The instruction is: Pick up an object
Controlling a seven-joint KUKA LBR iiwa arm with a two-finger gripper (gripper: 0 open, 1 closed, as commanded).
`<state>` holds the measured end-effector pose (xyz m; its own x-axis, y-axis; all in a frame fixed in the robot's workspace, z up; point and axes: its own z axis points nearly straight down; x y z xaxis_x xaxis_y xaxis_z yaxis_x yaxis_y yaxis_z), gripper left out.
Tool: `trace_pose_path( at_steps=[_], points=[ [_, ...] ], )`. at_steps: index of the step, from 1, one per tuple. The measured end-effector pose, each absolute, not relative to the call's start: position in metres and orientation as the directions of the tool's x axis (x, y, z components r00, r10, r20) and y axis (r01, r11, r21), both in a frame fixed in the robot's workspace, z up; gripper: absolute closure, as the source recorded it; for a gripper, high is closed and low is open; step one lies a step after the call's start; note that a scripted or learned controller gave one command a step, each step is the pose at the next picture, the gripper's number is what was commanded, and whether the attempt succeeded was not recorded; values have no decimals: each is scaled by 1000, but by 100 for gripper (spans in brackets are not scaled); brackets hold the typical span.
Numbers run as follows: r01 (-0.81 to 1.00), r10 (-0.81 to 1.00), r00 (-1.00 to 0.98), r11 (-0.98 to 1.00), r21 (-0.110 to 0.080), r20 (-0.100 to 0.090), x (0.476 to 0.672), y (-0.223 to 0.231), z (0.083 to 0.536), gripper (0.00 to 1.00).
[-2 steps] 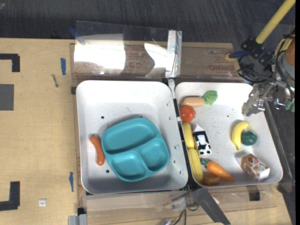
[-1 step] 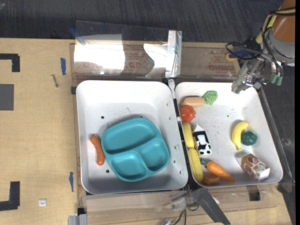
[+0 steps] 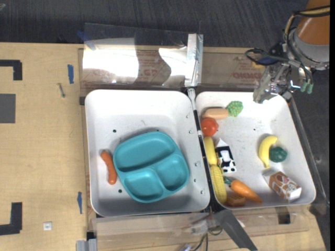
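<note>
My gripper [image 3: 267, 92] hangs over the far right corner of the right bin [image 3: 301, 140], above its rim, with nothing visibly between its fingers. In that bin lie a green broccoli piece [image 3: 235, 107], a tan bread roll [image 3: 215, 113], a red tomato [image 3: 209, 126], a yellow banana [image 3: 266, 148] with a dark green ball [image 3: 278, 154] beside it, a black and white cow figure [image 3: 225, 159], a yellow corn cob [image 3: 215, 174], an orange carrot [image 3: 244, 190] and a small printed carton [image 3: 284, 185].
The left bin [image 3: 97, 109] holds a teal divided plate [image 3: 151, 165] and an orange sausage [image 3: 109, 167] along its left side. A clear plastic sheet [image 3: 141, 61] stands behind the bins. Cables [image 3: 261, 56] trail near the wrist.
</note>
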<state>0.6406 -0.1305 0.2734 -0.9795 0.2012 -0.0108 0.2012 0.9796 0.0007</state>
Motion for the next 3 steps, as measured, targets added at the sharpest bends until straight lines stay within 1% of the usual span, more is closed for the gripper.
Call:
trace_pose_path(
  at_steps=[1, 2, 3],
  points=[
    [235, 235, -972, 972, 2, -3, 661, -105, 242, 100],
    [234, 234, -972, 972, 4, -17, 663, -105, 256, 100],
    [298, 298, -955, 955, 3, -11, 652, -109, 278, 100]
  ],
)
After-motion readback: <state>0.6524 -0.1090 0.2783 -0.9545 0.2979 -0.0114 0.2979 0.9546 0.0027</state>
